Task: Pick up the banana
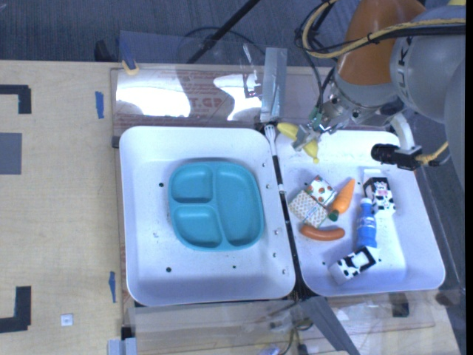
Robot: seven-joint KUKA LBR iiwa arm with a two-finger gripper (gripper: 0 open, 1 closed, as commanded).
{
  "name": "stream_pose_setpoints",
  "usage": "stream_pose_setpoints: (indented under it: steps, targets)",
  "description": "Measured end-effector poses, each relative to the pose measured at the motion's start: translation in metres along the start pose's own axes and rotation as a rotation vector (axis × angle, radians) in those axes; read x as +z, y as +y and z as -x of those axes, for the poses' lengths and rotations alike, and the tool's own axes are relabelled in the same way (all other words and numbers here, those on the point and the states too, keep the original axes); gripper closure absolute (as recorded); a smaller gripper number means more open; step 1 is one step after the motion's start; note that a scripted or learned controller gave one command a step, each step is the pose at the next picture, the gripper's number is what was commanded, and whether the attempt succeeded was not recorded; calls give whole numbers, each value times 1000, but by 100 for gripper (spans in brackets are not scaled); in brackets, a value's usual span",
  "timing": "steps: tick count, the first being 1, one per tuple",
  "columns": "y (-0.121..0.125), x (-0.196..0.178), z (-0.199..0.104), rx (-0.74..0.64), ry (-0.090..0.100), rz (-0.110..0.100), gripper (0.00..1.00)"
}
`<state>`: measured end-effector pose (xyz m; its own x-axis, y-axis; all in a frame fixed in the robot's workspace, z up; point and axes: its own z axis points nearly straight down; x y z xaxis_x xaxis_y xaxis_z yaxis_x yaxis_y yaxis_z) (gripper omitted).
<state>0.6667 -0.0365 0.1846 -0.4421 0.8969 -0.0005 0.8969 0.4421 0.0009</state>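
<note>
Reaching into the right bin (425,268), the gripper (309,134) sits on the banana (299,139) at the bin's top-left corner. The banana is not yet lifted clear; a secure grab is left to do. The jaw state I cannot tell.

banana (299,136) yellow | plate (216,204) teal | carrot (342,197) orange | bottle (367,225) blue | bins (140,198) white

divided plate (216,204) in left bin (140,198); banana (298,137) in right bin's (421,250) far-left corner.
</note>
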Motion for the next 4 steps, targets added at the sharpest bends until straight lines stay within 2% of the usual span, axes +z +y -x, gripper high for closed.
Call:
stream_pose_setpoints:
  steps: [1, 2, 3, 4]
  targets:
    - [0, 0, 0, 0, 0, 0, 0]
    - [-29, 66, 58, 78, 2, -3, 0]
    - [-40, 99, 64, -236, 10, -13, 0]
    - [-38, 87, 65, -235, 1, -2, 100]
